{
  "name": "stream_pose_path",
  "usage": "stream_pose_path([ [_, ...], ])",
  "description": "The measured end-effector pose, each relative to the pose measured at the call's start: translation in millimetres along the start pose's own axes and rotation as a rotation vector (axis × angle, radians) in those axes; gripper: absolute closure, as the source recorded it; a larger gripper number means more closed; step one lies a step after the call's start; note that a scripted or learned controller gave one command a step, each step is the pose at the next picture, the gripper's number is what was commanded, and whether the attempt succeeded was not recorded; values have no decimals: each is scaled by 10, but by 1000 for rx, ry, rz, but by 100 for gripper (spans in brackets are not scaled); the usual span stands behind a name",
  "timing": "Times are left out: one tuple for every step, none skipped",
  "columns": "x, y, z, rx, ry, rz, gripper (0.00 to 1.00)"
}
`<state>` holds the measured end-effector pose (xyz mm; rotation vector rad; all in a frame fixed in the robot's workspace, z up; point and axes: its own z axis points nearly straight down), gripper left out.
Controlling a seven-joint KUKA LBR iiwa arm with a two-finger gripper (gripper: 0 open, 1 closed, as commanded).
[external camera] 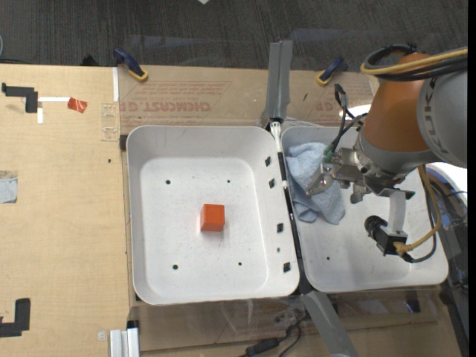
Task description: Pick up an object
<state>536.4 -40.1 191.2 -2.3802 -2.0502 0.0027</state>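
A light blue cloth [309, 171] lies crumpled in the left part of the right bin [372, 266], against the divider. My gripper [327, 182] is down at the cloth's right side, pressed against or into its folds, under the orange-banded wrist [398, 114]. The cloth folds and the wrist hide the gripper's tips. An orange-red cube [213, 218] sits alone near the middle of the left bin [156, 266], well away from the gripper.
A raised divider [286, 207] separates the two bins. Cables and a black fitting [383, 236] hang from the wrist over the right bin. A cardboard sheet [201, 99] lies behind the bins, held by clamps. A wooden board [59, 199] lies to the left.
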Motion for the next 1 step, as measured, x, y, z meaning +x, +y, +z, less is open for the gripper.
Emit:
stream_pose_path([
  [157, 80, 4, 1, -1, -128, 0],
])
